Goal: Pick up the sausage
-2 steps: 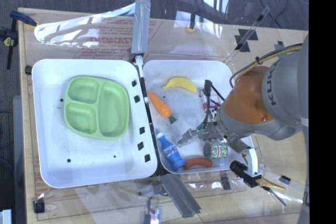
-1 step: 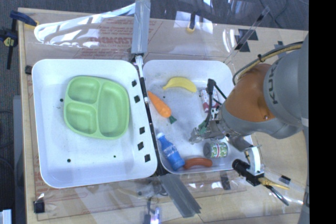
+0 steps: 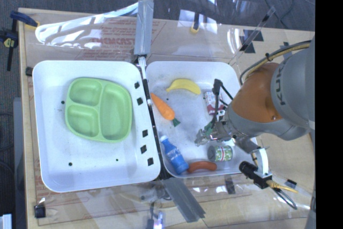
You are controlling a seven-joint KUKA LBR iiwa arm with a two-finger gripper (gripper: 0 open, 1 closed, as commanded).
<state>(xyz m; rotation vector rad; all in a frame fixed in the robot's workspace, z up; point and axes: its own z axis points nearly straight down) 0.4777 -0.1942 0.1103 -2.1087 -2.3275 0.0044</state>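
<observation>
The sausage (image 3: 202,167) lies flat on the floor of the right bin (image 3: 230,69), close to that bin's near rim, below and a little left of the pincer (image 3: 210,133). It is not lifted and nothing grips it. Judgement: the pick is not yet made; the approach, the closing and the lift are all left to do.

Just left of the sausage, a blue bottle (image 3: 172,154) lies tilted, its lower end touching or nearly touching the sausage's left tip. Just right of the sausage and directly under the pincer sits a small green-labelled can (image 3: 221,153) on its side, between the pincer and the target.

The pincer itself hangs over the middle of the right bin, dark and cluttered against the wrist; I cannot tell whether its fingers are spread or pressed together, and I see nothing clearly caught in it. The orange band of the arm (image 3: 254,102) sits to its right.

Left of the pincer lies a carrot (image 3: 163,107), slanted. Beyond the pincer, toward the far wall, lies a banana (image 3: 184,85). A small red-and-white item (image 3: 213,104) stands just beyond the pincer; too small to name.

Far left of the pincer, the left bin (image 3: 48,131) holds a green divided plate (image 3: 99,109).

Judgement: the can crowds the descent path; the pincer needs to shift nearer and leftward.
</observation>
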